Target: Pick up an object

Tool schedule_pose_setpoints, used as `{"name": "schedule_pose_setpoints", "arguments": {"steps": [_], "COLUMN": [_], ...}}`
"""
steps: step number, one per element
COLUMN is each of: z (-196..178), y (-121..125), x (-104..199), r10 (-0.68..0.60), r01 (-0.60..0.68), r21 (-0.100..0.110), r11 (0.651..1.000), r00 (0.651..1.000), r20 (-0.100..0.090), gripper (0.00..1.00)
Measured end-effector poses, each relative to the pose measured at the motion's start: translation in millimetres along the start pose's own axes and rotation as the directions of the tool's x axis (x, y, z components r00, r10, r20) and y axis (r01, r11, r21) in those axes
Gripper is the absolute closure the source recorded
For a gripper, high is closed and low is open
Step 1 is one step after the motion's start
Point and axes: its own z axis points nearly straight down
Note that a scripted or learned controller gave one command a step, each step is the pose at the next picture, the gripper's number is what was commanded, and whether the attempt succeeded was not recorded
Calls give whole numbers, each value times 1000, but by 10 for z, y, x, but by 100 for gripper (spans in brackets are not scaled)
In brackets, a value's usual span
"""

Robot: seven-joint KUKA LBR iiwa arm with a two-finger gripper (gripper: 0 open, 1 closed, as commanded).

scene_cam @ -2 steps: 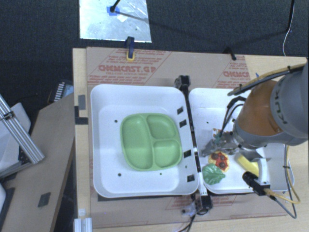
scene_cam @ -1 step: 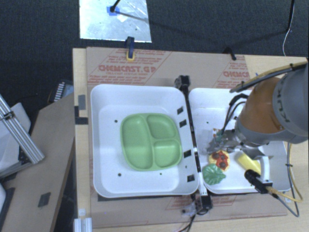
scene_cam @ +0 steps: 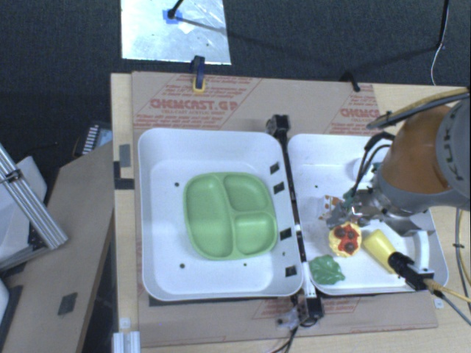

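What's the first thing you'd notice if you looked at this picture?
The green plate with three sections jumps out first, lying in the middle of the left white bin. Next comes the grey arm with its orange band, reaching from the right over the right bin, its gripper close to a yellow and red toy. A green leafy piece lies at that bin's near left corner.

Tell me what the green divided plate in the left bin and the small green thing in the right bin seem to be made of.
The green divided plate looks like moulded plastic, smooth and dull: even pale green, rounded ridges between compartments. The small green thing may be soft plastic or rubber: lumpy, leaf-like outline; too small to be sure.
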Motion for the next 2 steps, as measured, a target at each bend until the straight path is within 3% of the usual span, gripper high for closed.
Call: {"name": "schedule_pose_setpoints", "arguments": {"steps": [2], "z": [-957], "y": [31], "x": [-13], "r10": [-5], "r01": [5], "r21": [-1], "r11": [1000], "r00": [1000], "r20": [0], "gripper": [100]}}
